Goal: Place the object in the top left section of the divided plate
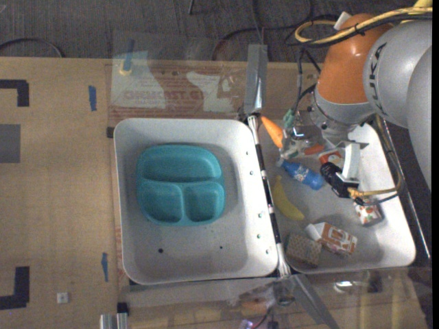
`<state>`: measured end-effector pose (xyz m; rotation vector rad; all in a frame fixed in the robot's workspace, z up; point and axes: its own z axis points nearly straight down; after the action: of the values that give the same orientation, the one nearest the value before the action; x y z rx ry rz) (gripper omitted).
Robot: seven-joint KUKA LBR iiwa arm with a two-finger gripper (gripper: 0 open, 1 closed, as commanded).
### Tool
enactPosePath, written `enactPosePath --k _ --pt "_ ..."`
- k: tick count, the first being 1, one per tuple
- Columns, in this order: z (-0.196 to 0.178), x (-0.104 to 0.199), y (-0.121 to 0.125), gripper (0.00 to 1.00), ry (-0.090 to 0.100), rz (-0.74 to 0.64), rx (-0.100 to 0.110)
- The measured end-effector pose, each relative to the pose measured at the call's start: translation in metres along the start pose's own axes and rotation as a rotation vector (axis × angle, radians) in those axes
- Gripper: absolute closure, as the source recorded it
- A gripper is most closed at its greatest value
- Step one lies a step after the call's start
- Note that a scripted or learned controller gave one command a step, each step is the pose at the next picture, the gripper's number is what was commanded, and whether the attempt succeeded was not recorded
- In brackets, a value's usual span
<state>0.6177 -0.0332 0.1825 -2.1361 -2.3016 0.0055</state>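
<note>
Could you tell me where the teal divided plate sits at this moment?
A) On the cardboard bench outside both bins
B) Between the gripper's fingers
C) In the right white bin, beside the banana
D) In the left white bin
D: the teal divided plate lies flat on the floor of the left white bin, while the banana lies in the right white bin.

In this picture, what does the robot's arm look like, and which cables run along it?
The arm is made of smooth, rounded grey casings, with a glossy orange band above the wrist and dark lettering on the grey shell. Yellow and black cables loop over the orange part. Below it the end effector is a cluster of metal, black parts and thin wires.
</note>
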Motion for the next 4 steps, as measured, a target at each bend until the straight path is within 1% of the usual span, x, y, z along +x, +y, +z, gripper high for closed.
enactPosePath --k 1,2,3,4 --pt "0.0 0.058 -0.006 1.0 0.002 -0.07 0.001" --pt "0.0 0.108 -0.037 1.0 0.002 -0.185 0.002" --pt "-0.01 0.125 -0.086 1.0 0.002 -0.234 0.002" --pt "-0.031 0.119 -0.119 1.0 0.002 -0.325 0.002"
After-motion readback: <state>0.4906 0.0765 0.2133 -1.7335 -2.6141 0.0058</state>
